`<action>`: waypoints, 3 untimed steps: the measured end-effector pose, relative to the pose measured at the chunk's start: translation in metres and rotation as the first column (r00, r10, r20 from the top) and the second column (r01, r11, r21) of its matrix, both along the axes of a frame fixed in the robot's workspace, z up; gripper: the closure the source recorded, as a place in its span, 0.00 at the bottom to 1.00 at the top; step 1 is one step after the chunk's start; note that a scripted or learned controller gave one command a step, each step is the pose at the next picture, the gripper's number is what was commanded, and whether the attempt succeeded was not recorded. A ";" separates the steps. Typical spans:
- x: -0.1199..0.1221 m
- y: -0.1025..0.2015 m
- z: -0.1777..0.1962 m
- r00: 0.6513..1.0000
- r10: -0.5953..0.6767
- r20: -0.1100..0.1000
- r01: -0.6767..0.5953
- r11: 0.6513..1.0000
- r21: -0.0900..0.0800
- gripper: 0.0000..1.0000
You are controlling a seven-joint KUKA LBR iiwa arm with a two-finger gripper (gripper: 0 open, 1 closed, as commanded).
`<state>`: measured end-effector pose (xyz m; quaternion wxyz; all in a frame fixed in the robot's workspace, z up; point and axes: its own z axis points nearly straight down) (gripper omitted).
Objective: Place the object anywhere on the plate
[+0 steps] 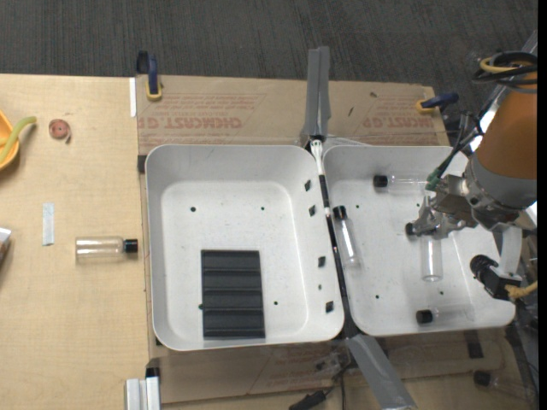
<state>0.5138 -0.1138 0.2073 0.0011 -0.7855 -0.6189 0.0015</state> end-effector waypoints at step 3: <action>0.146 -0.108 0.045 0.917 0.400 0.004 -0.400 0.917 -0.002 0.00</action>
